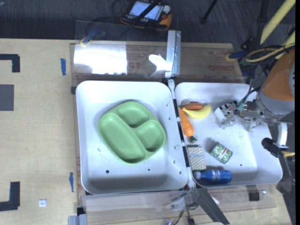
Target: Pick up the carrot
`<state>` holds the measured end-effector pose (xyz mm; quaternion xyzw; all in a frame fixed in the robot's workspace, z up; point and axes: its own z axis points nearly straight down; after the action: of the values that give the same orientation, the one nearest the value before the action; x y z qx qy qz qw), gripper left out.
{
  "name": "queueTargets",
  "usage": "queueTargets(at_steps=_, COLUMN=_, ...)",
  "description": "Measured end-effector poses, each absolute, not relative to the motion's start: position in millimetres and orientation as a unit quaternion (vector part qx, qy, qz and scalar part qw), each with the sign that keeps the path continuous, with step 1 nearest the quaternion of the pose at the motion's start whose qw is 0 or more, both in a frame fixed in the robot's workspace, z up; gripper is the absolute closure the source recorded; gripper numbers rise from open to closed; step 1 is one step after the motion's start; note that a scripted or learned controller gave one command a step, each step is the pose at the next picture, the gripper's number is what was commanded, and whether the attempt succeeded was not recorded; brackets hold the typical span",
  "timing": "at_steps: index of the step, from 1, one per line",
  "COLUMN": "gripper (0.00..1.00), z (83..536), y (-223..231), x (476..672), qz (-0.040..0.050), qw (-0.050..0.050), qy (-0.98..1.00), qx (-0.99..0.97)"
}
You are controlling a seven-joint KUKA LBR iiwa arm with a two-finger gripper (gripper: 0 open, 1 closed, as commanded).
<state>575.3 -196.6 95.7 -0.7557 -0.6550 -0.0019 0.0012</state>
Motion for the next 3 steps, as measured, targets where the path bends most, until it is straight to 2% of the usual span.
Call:
queueTargets(at_steps=1, gripper=0.0, z=87.0, y=-106.7, x=540.1, qz=-0.0024, qw=-0.001, qy=-0.663, qx=-0.748)
queueTargets(at_steps=3, gripper=0.0, z=87.0, y=-107.3, x=540.0, qz=-0.0023, qw=-0.001, qy=-0.663, qx=-0.749)
